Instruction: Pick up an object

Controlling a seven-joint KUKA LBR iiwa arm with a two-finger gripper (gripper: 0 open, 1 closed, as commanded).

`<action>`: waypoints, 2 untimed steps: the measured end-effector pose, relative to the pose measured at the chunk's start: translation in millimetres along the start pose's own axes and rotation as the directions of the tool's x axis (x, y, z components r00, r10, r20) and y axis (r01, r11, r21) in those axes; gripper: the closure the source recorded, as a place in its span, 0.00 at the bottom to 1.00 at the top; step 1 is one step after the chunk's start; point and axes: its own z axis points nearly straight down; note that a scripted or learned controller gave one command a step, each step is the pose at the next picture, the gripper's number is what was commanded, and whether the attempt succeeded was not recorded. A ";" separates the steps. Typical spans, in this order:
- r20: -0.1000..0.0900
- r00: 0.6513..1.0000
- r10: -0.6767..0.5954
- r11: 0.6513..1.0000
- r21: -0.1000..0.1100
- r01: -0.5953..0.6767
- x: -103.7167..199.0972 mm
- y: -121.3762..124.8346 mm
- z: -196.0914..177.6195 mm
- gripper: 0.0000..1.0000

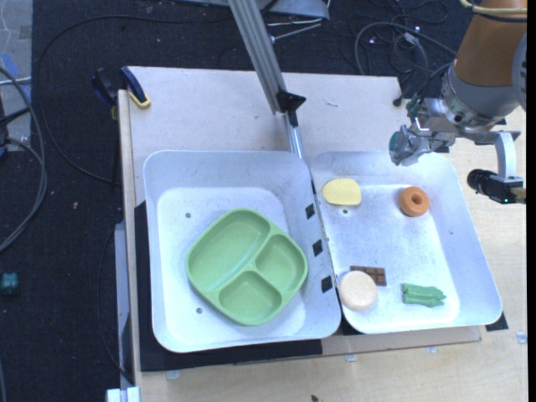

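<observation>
The right bin [435, 241] holds several small items. An orange ring-shaped piece [414, 201] lies near its far right side, and a yellow rounded piece [342, 193] lies at its far left. Toward the front sit a cream round piece [358, 291], a brown chocolate-like bar [370, 275] just behind it, and a green piece [423, 295] to their right. My gripper [407, 147] hangs above the bin's far edge, up and slightly left of the orange ring, with nothing seen between its fingers.
The left bin [167, 224] holds a green divided plate [246, 265]. A slanted metal pole [261, 48] rises from between the bins toward the back. Cables lie on the dark floor behind the bench.
</observation>
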 end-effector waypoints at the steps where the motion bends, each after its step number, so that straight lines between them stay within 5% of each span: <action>1: -0.002 1.000 -0.003 1.000 0.008 0.003 41.3 -13.3 1.5 1.00; 2: -0.002 1.000 -0.003 1.000 0.010 0.003 96.3 -25.4 16.7 1.00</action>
